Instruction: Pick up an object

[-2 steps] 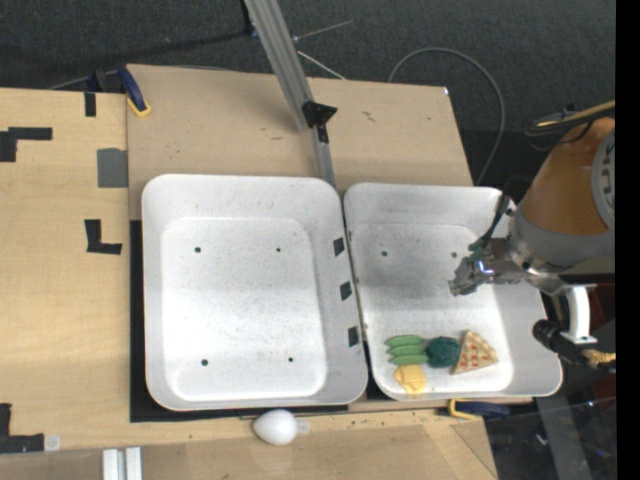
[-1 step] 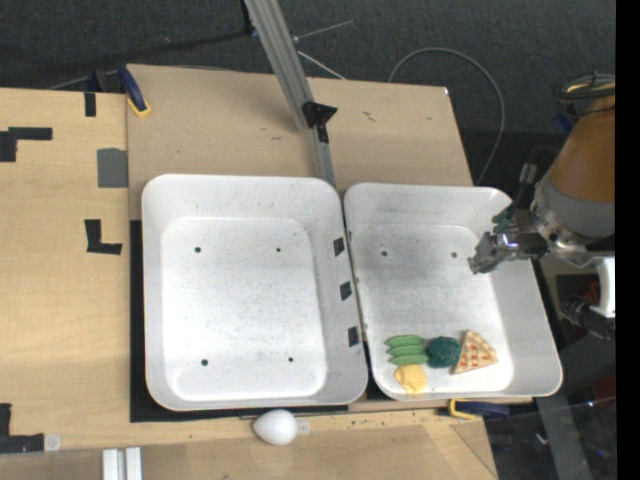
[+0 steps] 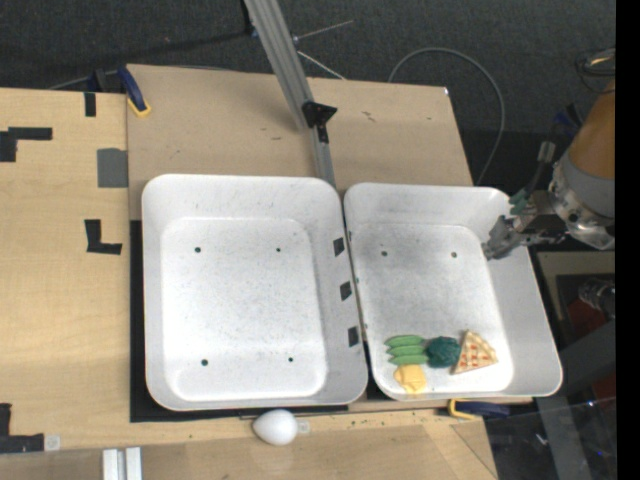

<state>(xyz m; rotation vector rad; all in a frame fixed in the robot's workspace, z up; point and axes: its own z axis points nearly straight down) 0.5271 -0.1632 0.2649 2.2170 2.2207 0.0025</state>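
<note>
Right bin [image 3: 520, 268], near corner: green pea pod [image 3: 405, 347], dark green lump [image 3: 441, 349], yellow piece [image 3: 410, 376], pizza slice [image 3: 474, 352], all touching; likely light, stiff plastic toys, slippery; grasp across the slice's narrow sides; gripper [image 3: 497, 246] at the bin's right rim, well apart, holding nothing, state not discernible.

pale wooden bench [image 3: 60, 298] with black tape marks [image 3: 25, 140]; brown board [image 3: 240, 118] laid on it. dark carpeted floor [image 3: 450, 18] behind, thin cable [image 3: 470, 63] looping there. slanted metal pole [image 3: 285, 53] overhead.
</note>
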